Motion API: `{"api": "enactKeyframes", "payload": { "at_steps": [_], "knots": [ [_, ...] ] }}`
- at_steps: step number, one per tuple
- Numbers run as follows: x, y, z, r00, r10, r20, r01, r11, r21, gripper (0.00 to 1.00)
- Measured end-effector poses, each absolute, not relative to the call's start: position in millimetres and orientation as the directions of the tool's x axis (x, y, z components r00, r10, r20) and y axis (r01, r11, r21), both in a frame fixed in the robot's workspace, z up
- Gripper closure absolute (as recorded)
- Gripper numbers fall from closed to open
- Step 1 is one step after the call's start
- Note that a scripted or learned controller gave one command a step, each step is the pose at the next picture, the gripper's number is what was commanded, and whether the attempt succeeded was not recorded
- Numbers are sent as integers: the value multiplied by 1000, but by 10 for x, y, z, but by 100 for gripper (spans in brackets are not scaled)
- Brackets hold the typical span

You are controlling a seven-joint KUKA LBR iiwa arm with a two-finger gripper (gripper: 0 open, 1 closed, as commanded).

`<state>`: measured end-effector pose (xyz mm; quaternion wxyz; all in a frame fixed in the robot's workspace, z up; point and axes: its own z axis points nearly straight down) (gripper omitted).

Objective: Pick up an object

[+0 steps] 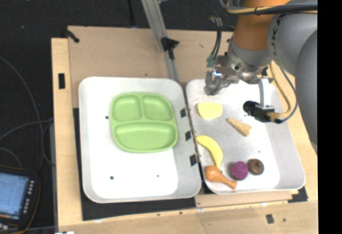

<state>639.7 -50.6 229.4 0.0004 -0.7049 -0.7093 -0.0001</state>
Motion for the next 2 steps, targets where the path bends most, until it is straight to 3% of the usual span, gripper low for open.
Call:
{"api": "enactKeyframes", "payload": {
  "at_steps": [2],
  "knots": [
    [6311, 666, 2502, -9, 1000, 2, 1000, 9, 2, 100]
  ]
}}
